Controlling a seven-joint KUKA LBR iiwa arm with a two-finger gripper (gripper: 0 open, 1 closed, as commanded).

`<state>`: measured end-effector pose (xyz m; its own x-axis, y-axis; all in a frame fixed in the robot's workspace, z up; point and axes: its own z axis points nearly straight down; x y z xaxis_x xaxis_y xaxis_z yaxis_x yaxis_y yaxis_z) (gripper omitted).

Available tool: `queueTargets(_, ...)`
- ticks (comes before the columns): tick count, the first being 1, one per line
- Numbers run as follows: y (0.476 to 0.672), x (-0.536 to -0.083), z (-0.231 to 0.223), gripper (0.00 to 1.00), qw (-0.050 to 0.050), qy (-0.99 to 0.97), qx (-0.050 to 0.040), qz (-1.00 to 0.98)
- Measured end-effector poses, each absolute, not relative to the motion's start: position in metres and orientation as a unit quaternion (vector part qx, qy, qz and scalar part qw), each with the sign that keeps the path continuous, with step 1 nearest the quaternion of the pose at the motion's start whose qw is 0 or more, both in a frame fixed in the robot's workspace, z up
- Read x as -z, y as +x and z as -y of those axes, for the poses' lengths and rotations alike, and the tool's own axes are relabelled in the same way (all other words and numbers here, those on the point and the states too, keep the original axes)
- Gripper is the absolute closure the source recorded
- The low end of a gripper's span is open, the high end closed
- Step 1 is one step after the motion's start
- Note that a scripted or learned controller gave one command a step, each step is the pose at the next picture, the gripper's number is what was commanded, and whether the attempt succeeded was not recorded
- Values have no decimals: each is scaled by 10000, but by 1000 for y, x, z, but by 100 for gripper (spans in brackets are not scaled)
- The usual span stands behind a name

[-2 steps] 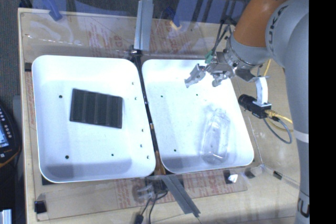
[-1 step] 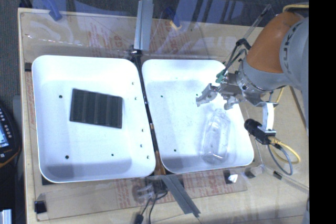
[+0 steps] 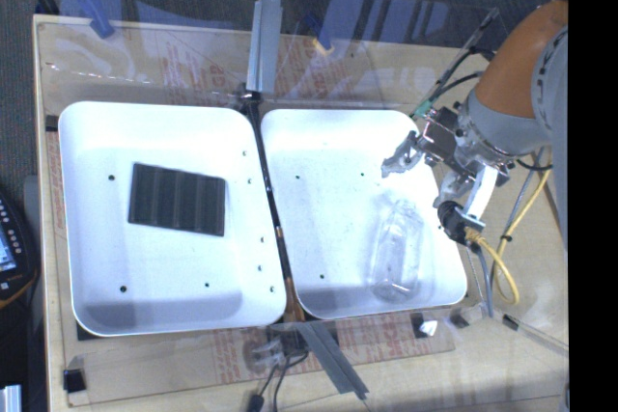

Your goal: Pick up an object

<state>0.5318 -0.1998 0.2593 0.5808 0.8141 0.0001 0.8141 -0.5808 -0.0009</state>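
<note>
A clear plastic bottle point(image 3: 396, 252) lies in the right bin point(image 3: 319, 207), near its front right corner. A flat dark ribbed rectangle point(image 3: 178, 199) lies in the middle of the left bin point(image 3: 87, 140). My gripper point(image 3: 399, 159) hangs over the right bin's far right part, a short way behind the bottle and apart from it. I see nothing held in it.
A metal divider bar point(image 3: 263, 43) stands behind the seam between the two bins. The arm's grey wrist and orange band point(image 3: 517, 63) lean in over the right bin's right rim. Yellow cable point(image 3: 502, 265) loops outside that rim.
</note>
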Motion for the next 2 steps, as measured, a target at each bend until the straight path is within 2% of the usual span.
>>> queueTargets(1, 532, -259, 200, 0, 6, -8890, -2, 4579)
queueTargets(2, 495, -333, 204, 0, 1, -8858, 1, 4641)
